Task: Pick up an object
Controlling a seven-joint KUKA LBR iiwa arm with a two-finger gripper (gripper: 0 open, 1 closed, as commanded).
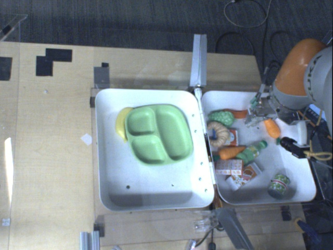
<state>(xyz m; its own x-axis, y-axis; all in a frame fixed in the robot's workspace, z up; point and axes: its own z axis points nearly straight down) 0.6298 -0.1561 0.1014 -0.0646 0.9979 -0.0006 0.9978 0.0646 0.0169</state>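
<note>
We use the right-hand shallow white bin [299,191] as our landmark. Our gripper [256,113] hangs over its upper middle, and we see nothing held in it; whether it is spread or closed we cannot tell. Just right of it lies a small orange carrot-shaped toy [271,127]. Inside the bin's left part sit a green leafy toy [221,117], a beige ring-shaped toy [218,133] and a green bottle [253,152]. Left of the bin, a green divided plate [158,133] fills the neighbouring white bin [112,186].
</note>
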